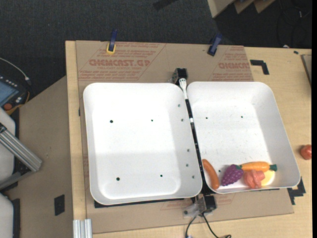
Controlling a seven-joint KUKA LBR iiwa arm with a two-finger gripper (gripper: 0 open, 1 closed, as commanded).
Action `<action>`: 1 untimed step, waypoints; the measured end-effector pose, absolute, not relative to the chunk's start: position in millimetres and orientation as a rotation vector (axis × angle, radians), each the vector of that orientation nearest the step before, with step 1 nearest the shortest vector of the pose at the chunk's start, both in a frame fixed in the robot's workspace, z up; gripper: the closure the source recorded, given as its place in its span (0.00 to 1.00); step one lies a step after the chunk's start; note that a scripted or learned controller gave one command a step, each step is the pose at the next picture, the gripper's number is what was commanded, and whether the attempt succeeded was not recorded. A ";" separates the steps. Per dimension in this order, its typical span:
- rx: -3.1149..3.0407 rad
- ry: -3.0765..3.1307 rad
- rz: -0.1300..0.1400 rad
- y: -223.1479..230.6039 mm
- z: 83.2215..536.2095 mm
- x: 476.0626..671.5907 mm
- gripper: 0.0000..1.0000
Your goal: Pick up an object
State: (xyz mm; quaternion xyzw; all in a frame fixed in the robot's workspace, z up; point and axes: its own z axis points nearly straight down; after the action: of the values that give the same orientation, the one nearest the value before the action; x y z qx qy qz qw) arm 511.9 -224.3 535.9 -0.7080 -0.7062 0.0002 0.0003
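Several toy foods lie along the near edge of the right bin [237,103]. An orange sausage-shaped piece [210,174] lies at the bin's near left corner. Right of it sits a purple bunch of grapes [231,175]. An orange carrot with a green tip [258,166] lies further right, above a red piece [253,178] and a yellow piece [268,178] that touch each other.
The left bin [138,138] sits beside the right one, joined along a black seam [190,128]. A small red object [306,152] lies on the bench outside the right bin. Blue clamps [113,41] hold the cardboard base at the back.
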 end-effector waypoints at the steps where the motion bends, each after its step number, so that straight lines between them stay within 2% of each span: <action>1: -2.220 -2.218 0.002 -223.5 497.9 477.8 1.00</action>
State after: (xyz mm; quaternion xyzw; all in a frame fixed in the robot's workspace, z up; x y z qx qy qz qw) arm 477.8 -223.5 497.9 -0.7074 -0.7068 0.0007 0.0017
